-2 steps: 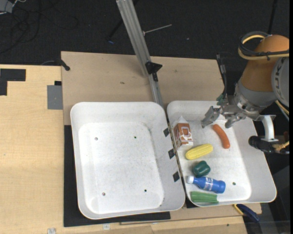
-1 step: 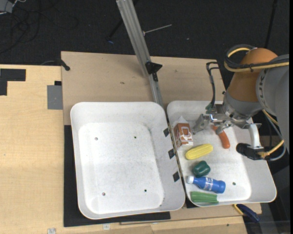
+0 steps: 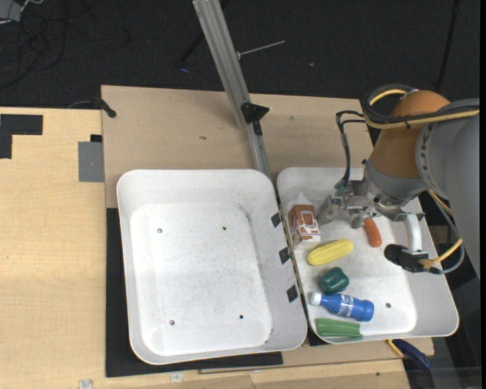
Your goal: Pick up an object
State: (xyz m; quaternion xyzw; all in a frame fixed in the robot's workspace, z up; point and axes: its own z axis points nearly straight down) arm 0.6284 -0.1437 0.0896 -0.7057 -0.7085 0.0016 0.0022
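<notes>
The candidate objects lie in the right-hand shallow white bin (image 3: pixel 437 318). Nearest the tool is a small orange carrot-shaped piece (image 3: pixel 373 232), lying just beside the two-finger gripper (image 3: pixel 350 208) on its right. A yellow corn-cob-shaped toy (image 3: pixel 330 252) lies just below the gripper, with a brown-and-white carton (image 3: pixel 304 223) against the bin's left wall. Further down the bin are a dark green rounded block (image 3: pixel 334 279), a blue bottle with a white cap (image 3: pixel 345 305) and a green elongated piece (image 3: pixel 337 328) at the bottom edge.

Judged from this layout, the step in hand is the approach to a grasp. The gripper should be centred over a single item, with its closing axis across the item's narrow dimension. The corn-cob toy and the carrot piece lie apart from their neighbours and offer the cleanest access. The carton sits against the wall, which leaves little clearance on that side.

The gripper's open-or-closed condition cannot be determined; the wrist (image 3: pixel 401 156) and its cabling cover much of it. No object is visibly between its tips. The left-hand white bin (image 3: pixel 138 189) is well apart from the tool.
</notes>
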